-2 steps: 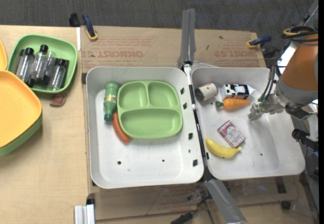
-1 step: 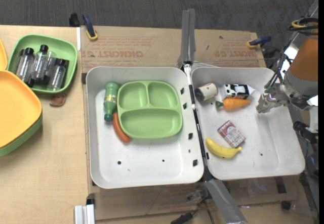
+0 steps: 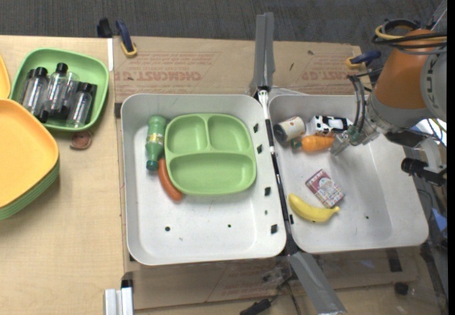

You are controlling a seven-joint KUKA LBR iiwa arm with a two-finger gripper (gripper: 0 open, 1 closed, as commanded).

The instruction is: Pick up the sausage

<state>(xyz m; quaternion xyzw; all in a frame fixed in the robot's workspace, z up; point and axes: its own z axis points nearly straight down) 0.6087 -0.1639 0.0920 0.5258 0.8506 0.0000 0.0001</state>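
The slim orange-red sausage is seen in the left white bin, lying at a slant against the left edge of the green three-compartment plastic plate, just below a green toy bottle. The grey arm with the orange band is positioned over the right white bin, and its two-finger gripper is held low beside an orange toy carrot; how far it is open cannot be told, and nothing can be made out in its grasp. In that bin a small white cup, a black-and-white toy cow, a pink patterned packet and a yellow banana are also found.
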